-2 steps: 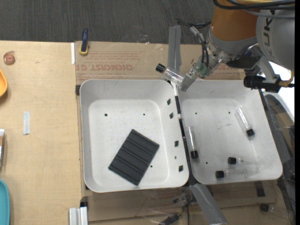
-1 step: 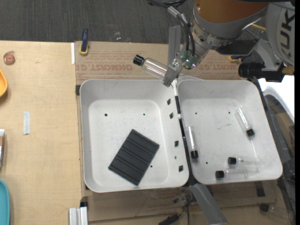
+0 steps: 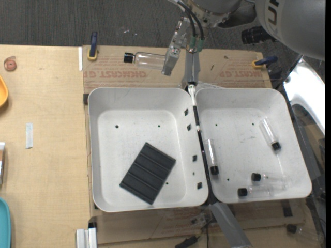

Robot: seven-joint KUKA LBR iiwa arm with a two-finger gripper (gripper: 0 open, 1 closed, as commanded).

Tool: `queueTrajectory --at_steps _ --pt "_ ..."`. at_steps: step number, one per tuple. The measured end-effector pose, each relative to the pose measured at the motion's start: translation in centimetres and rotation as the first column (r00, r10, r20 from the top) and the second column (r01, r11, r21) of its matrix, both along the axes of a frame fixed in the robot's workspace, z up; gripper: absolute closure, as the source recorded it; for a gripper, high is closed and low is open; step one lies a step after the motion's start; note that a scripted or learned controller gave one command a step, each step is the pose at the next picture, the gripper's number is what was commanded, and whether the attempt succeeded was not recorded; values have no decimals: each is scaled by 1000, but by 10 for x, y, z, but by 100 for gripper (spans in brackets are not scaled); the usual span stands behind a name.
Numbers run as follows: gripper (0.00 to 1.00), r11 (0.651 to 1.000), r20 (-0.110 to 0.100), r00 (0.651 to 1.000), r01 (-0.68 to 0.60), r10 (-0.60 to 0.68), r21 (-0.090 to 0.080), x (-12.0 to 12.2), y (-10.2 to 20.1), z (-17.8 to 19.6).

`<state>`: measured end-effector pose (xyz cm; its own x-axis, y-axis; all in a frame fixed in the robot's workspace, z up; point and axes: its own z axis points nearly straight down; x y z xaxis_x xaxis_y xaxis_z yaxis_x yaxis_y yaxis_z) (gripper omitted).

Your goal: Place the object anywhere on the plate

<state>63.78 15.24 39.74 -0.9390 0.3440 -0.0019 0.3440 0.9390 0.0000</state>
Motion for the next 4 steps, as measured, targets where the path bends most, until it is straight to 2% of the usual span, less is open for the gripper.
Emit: queueTrajectory --at_steps 1,4 --pt "100 1000 0 1000 24 -24 1 7 76 44" --pt "100 1000 6 1000 24 -24 -1 10 76 69"
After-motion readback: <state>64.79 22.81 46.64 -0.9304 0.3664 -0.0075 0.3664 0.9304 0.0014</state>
